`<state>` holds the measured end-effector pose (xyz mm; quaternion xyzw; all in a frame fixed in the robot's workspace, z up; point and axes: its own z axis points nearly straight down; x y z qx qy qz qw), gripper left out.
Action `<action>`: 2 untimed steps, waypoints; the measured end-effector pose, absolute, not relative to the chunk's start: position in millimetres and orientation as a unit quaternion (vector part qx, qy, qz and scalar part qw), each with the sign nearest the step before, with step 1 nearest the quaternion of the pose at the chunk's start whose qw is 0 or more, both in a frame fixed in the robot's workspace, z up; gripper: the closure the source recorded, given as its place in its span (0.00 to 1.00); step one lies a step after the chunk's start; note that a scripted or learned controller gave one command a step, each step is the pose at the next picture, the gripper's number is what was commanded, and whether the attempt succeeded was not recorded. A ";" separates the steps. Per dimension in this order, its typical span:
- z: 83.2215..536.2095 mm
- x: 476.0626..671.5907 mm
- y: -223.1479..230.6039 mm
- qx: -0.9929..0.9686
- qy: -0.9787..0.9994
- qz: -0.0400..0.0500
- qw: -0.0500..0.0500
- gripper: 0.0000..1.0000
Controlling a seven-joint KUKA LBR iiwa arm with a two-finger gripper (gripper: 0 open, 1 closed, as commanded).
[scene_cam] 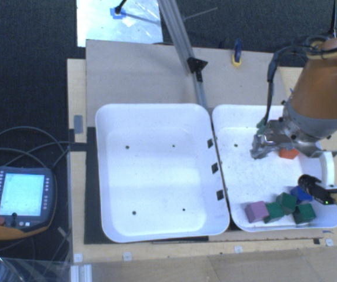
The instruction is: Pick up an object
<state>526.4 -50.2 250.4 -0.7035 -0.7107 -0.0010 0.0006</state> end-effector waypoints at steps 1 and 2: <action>256.1 535.2 1.3 -0.703 -0.711 -0.002 0.000 1.00; 237.3 542.7 54.0 -0.704 -0.711 -0.001 0.001 1.00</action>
